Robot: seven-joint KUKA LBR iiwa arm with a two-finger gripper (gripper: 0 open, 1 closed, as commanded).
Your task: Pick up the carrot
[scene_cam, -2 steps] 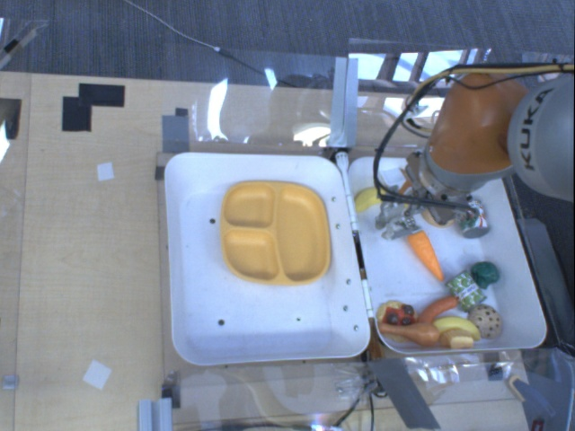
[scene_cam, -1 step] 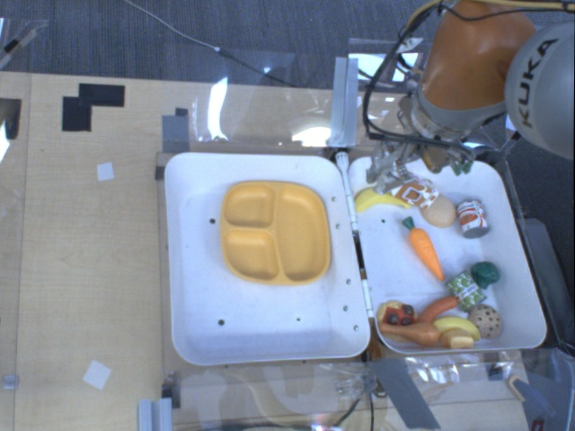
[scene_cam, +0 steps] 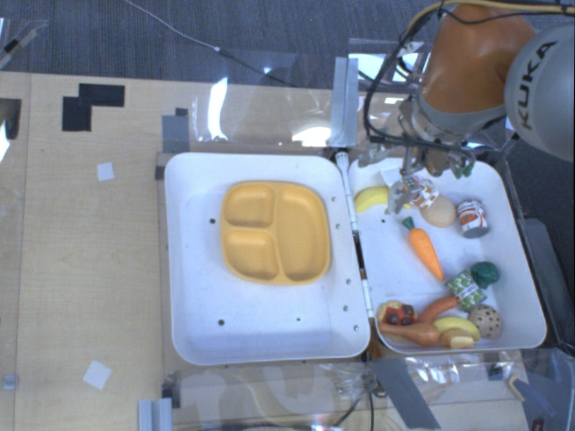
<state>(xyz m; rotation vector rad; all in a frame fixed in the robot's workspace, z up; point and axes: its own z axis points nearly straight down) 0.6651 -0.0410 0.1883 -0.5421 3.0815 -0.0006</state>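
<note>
Camera view: single fixed camera, mounted above the bench point(scene_cam: 81, 268), looking down at a slant from moderate height. Frame takes in both bins whole: left bin point(scene_cam: 193, 268) far left of the gripper point(scene_cam: 411, 189), right bin point(scene_cam: 517, 268) beneath it. Arm point(scene_cam: 476, 57) enters at upper right, nearest the lens. Dark floor point(scene_cam: 225, 16) along top edge.

On my feed the left bin point(scene_cam: 184, 268) holds a yellow sectioned plate point(scene_cam: 272, 232). In the right bin point(scene_cam: 517, 241) I see a banana point(scene_cam: 370, 199) by the divider, a pale potato point(scene_cam: 438, 212), a small can point(scene_cam: 472, 218), a green vegetable point(scene_cam: 485, 274) and a spotted ball point(scene_cam: 486, 321). Black blocks point(scene_cam: 90, 104) mark the bench point(scene_cam: 81, 241).
</note>
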